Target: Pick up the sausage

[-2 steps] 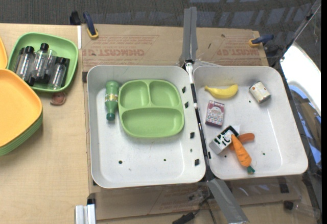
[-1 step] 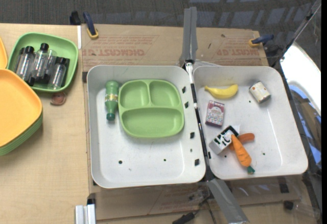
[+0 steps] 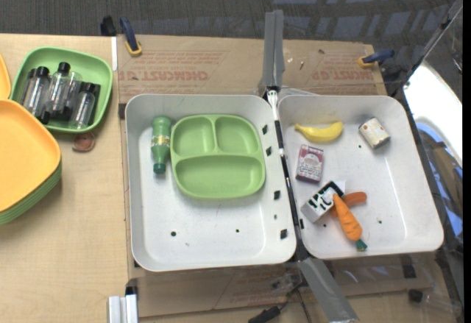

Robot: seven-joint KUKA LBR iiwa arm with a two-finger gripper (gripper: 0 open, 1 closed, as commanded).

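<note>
Sausage [image 3: 356, 198], short, smooth and reddish-orange, lies in the shallow white plastic bin on the view's right [image 3: 412, 189], in that bin's near half; its one end touches the orange toy carrot with a green tip [image 3: 348, 218], which lies slantwise just nearer the camera, and the small black-and-white box [image 3: 321, 201] sits against the carrot's thick end, just beside the sausage; farther back in the same bin lie a yellow toy banana [image 3: 319, 131], a small red-and-pink card packet [image 3: 310, 164] between the banana and the black-and-white box, and a stubby whitish cylinder with a brown end [image 3: 374, 133] near the far corner, well apart from the sausage; the other shallow white bin [image 3: 213, 240] holds a light green plastic plate with three compartments [image 3: 218, 156] and, touching its edge, a green bottle lying on its side [image 3: 160, 143]; both bins rest on a sheet of brown cardboard [image 3: 199, 71] held by a blue-and-orange clamp [image 3: 130, 37] on the wooden counter [image 3: 66, 255]; at the counter's far side sit a green square tray of small dark-capped bottles [image 3: 62, 90] and a stack of orange plates [image 3: 26, 160]; of the claw, how far it is open and whether it has hold of anything cannot be told, so places are given among the things themselves.
</note>
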